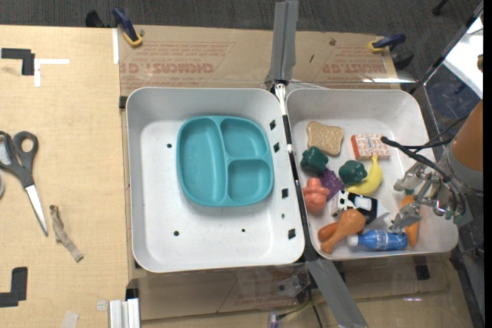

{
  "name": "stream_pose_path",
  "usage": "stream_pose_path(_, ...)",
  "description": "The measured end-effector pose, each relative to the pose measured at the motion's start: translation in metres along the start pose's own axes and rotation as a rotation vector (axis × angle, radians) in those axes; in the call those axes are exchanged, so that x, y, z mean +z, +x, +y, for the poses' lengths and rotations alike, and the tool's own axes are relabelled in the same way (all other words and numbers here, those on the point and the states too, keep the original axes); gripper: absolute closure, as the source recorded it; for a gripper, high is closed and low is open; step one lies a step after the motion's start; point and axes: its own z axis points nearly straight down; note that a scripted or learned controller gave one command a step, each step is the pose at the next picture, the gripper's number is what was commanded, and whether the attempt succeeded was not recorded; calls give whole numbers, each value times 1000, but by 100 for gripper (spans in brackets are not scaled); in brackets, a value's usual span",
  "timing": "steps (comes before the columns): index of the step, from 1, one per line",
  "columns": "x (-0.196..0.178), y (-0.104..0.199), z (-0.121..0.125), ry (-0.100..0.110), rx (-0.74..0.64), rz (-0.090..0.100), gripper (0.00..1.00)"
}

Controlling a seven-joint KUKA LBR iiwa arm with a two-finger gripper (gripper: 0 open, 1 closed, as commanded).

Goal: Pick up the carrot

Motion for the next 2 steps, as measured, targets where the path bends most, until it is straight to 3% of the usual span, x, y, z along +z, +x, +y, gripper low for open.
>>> stream_pose_path(1,-8,-1,1,0,-5,0,100)
stream_pose_path(2,-15,25,58,6,382,20,100)
